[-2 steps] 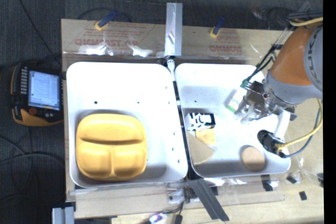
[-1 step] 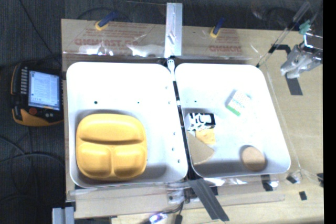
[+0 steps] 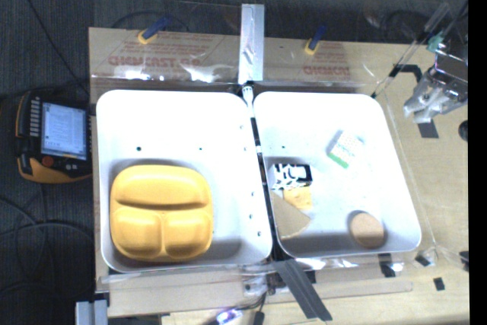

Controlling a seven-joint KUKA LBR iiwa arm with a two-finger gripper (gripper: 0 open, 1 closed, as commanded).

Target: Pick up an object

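Note:
A big yellow moulded block (image 3: 161, 209) lies in the front of the left bin (image 3: 175, 114). The right bin (image 3: 319, 114) holds a small white and green box (image 3: 345, 148), a black and white patterned piece (image 3: 291, 175) with an orange and tan scrap (image 3: 293, 208) beside it, and a round brown lump (image 3: 366, 228) near the front right corner. My gripper (image 3: 431, 101) hangs at the far right, outside the right bin's rim and well apart from every object.
A handheld pendant with a lit screen (image 3: 55, 135) lies on the floor left of the bench. A metal divider (image 3: 251, 49) stands at the back between the bins. Clear plastic sheeting with clips runs along the back edge.

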